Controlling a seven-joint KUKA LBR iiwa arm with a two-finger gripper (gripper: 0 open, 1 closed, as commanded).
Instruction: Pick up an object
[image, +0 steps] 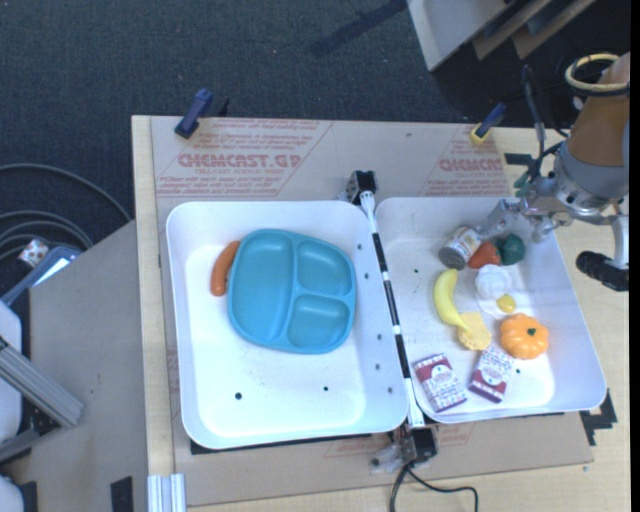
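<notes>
Camera view has the gripper (510, 222) low over the far end of the right bin (585, 385), reaching in from the right with the orange band above it. Whether it is spread or pinched I cannot tell; the tip is lost against the clutter beneath.

Right under it sit three things crowded together: a small can (459, 246) lying on its side, a red piece (485, 254) and a dark green piece (511, 247), both too small to identify. These look like the likeliest targets. The can would be stiff, light and smooth, apt to roll away if nudged on its curved side; better taken across its ends or squarely over the body. The red and green pieces look like hard plastic toy food, light and slick, and packed so tight that closing on one may shove the others.

Nearer the middle lie a banana (447, 297), a white lump (492, 284) and a pumpkin (523, 336), with two red-and-white packets (438, 381) at the near edge. The packets lie flat and would be awkward to pinch.

The left bin (190, 300) holds a blue tray (292, 291) with a carrot (220, 269) beside it, well apart from the gripper.
</notes>
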